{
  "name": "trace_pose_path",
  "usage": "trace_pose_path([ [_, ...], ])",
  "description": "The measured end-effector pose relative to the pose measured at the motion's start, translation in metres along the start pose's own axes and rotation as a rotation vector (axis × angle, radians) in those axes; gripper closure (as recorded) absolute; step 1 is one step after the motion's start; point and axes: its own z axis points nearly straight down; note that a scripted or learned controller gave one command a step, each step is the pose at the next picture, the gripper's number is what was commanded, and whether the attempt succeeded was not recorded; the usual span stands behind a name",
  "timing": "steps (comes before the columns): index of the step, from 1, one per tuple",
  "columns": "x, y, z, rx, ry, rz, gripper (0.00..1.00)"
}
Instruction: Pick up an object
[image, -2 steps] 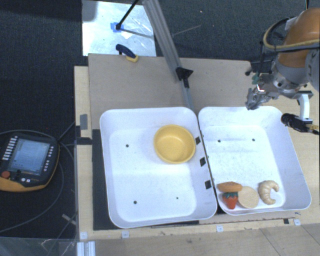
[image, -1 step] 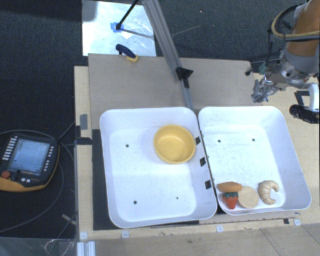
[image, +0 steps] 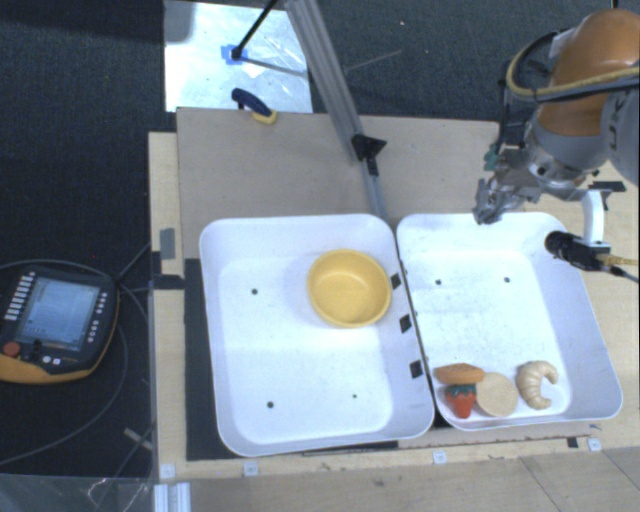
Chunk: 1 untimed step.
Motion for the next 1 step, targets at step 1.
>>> trace_pose_path([
  [1, 0.0455, -0.0144, 0.0034, 0.000, 0.000, 0.000, 1.00],
])
